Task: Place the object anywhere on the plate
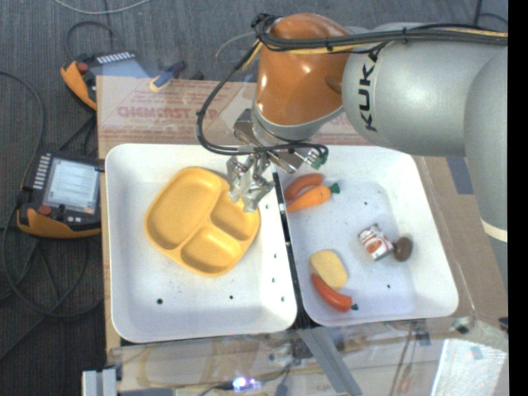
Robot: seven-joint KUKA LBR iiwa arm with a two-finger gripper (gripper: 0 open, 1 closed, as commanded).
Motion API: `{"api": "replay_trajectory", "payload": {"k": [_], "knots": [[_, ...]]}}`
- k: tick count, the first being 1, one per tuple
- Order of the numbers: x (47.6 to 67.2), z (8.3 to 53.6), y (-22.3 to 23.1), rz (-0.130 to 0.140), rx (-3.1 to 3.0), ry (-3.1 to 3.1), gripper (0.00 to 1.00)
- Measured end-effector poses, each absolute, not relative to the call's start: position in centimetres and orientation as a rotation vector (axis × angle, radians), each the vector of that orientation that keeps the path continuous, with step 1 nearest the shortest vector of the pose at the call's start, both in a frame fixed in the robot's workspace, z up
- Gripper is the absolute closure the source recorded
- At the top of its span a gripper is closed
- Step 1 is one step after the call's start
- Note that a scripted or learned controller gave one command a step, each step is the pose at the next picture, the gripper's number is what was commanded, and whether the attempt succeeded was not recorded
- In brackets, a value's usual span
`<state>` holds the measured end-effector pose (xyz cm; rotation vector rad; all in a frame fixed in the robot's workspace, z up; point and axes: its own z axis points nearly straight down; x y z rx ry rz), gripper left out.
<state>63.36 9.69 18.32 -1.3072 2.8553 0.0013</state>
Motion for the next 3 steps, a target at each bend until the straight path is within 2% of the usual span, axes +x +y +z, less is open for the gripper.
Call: {"api": "replay_trajectory", "payload": {"k": [1, 2, 3], "knots": [[65.1, 19.2, 16.5, 0.005, -1.552, 2.728, 1.0], [65.1, 19.2, 16.5, 0.008, -1.552, 2.727, 0.0], [56.5, 14.6, 22.6, 0.006, -1.485, 2.768, 0.0]]}}
